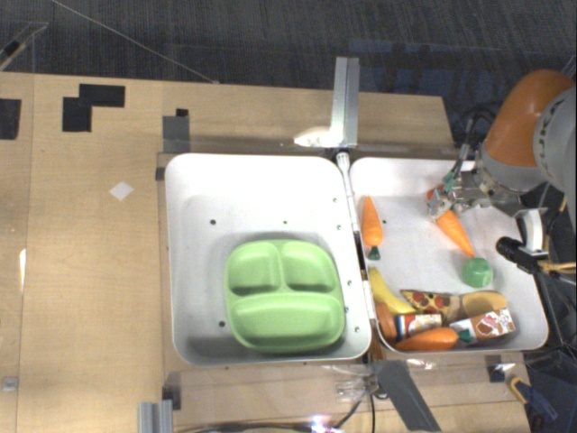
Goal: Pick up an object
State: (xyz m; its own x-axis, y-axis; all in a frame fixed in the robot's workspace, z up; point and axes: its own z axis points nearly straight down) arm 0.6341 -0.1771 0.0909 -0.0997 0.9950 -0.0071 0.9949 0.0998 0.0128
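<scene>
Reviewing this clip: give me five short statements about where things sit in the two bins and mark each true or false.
1. The green divided tray lies in the left bin. True.
2. A carrot lies by the divider in the right bin. True.
3. The banana rests on the green tray. False: it lies in the right bin.
4. The gripper is over the left bin. False: it is over the right bin, by the upper end of another carrot.
5. The toy food crowds the right bin's near edge. True.
</scene>
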